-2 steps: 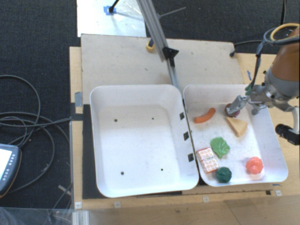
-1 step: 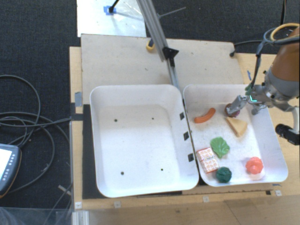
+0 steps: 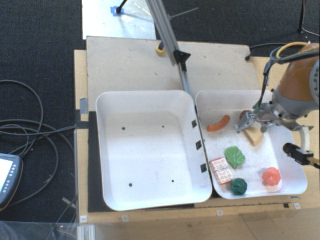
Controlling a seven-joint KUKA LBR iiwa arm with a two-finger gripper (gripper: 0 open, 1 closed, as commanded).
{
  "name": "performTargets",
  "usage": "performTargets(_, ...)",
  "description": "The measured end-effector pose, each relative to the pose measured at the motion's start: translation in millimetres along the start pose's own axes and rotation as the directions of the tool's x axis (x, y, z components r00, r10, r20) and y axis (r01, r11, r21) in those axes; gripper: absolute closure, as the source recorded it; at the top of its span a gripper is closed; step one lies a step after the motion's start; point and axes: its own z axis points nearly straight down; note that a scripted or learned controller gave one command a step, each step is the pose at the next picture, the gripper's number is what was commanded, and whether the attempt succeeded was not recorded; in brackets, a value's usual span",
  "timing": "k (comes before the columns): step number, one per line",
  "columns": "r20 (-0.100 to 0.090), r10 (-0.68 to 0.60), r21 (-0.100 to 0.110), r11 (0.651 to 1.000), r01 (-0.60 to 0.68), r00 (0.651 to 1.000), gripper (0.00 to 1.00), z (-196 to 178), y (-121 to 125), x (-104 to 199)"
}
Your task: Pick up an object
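Hand [image 3: 248,123] low in right bin [image 3: 300,186], beside tan wedge [image 3: 254,136]; finger state unclear

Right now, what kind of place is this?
Probably a robot test lab: a robot arm reaches over two white bins, toy food like a green leaf lies inside, and cables trail across the carpet.

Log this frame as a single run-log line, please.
stage: reaching | gripper: low in right white bin, over tan wedge-shaped block | nothing seen gripped | orange sausage-shaped toy beside

Black cables [image 3: 30,129], tablet [image 3: 7,176] left
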Motion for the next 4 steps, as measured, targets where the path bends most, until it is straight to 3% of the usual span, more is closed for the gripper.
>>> performTargets(1,0.007,0.000,-0.013,1.000,0.000,1.000,0.00,47.0,2.7,-2.0)
performTargets(2,0.006,-0.001,-0.019,1.000,0.001,1.000,1.00,33.2,4.8,-1.8)
performTargets(4,0.003,-0.005,-0.012,1.000,0.005,1.000,1.00,-84.7,11.2,-7.5)
